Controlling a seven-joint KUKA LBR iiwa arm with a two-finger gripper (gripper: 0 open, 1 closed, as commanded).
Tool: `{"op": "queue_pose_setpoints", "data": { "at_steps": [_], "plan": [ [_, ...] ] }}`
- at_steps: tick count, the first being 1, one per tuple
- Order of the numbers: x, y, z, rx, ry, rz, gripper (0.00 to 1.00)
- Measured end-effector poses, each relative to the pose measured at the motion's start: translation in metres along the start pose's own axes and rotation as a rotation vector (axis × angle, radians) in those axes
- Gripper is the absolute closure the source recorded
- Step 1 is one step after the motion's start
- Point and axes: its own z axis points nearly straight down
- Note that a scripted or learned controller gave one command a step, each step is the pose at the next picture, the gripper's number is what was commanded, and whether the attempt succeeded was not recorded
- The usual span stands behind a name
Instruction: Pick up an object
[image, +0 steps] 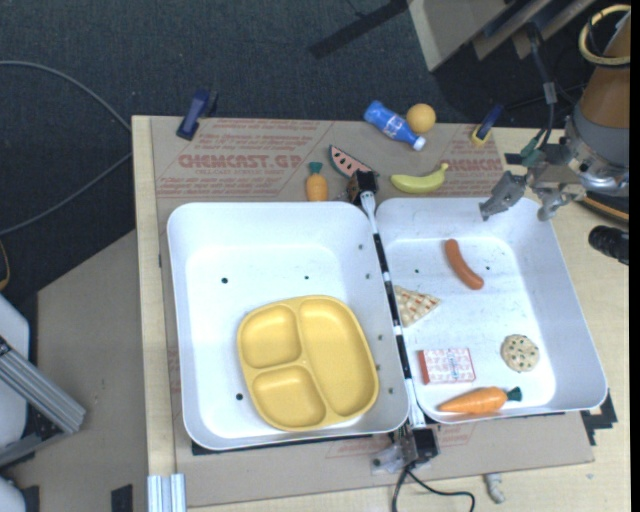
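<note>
The right bin (560, 290) holds a sausage (463, 264), a pizza slice (413, 303), a cookie (520, 352), a pink box (446, 365) and a carrot (478, 401). My gripper (523, 196) hangs over the bin's far right corner, above and to the right of the sausage. Its two fingers are spread apart and open, with nothing between them.
The left bin (200, 250) holds a yellow divided plate (305, 360). Behind the bins on the cardboard lie a banana (420, 180), a blue bottle (392, 124), an orange ball (422, 116), a watermelon slice (343, 160) and a small carrot toy (317, 186).
</note>
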Motion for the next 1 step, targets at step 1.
{"op": "queue_pose_setpoints", "data": {
  "at_steps": [1],
  "plan": [
    [0.0157,0.0331,0.0709,0.003,0.001,-0.001,0.0]
  ]
}}
